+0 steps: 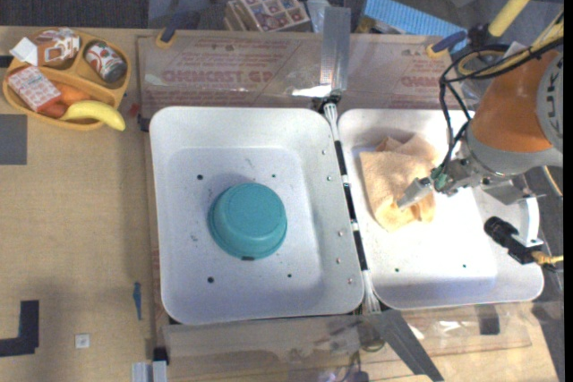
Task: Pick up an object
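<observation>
Arm [515, 116] comes in from the right edge of the frame, grey body with the orange band sitting over the upper right part of the right bin [448, 277]. Hand [419, 195] is down over the tan cloth [394, 174], which lies crumpled in the upper left part of that bin, near the divider between the two bins. Hand tip touches or nearly touches the cloth's lower right edge; from this angle I can't tell how far the hand is open, or whether it has hold of any cloth. Cloth lies flat on the bin floor, not lifted. A black cable [461, 76] loops off the arm above the bin, and a black part of the arm's gear [506, 237] sticks out at the bin's right side. Left bin [179, 148] holds a teal bowl [249, 220], upside down, roughly in the middle, well apart from the hand. Upper left of the frame, on the wooden surface [72, 228]: a yellow tray [18, 89] with toy food in it, a banana [94, 113] resting at its lower edge. Clutter of boxes [264, 0] along the top of the frame behind the bins.
</observation>
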Robot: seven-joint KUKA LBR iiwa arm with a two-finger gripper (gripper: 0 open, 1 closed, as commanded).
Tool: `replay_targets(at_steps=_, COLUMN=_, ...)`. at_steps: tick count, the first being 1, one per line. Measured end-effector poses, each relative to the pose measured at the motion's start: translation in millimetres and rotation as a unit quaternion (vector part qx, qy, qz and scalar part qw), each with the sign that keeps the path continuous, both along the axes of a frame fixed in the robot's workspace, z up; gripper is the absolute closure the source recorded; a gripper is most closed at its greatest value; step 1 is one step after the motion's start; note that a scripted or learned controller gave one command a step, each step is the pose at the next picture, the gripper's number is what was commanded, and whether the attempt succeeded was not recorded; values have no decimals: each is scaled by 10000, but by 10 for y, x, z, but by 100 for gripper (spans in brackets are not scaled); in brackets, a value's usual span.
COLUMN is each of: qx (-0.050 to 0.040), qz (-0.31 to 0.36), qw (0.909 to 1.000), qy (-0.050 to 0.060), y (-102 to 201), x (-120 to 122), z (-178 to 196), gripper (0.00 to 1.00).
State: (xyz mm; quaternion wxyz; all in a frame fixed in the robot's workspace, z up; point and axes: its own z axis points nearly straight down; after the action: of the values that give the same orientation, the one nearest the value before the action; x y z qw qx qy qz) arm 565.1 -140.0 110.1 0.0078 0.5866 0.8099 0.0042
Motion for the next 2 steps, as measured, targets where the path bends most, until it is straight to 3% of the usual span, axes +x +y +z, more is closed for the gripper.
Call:
replay_targets(at_steps=1, qx=2, qz=138, qw=9999, qy=39, y=69, x=-118, z=-206, gripper=0)
replay_targets(at_steps=2, qx=4, qz=128, qw=9999, qy=19, y=65, x=-107, z=-99, gripper=100)
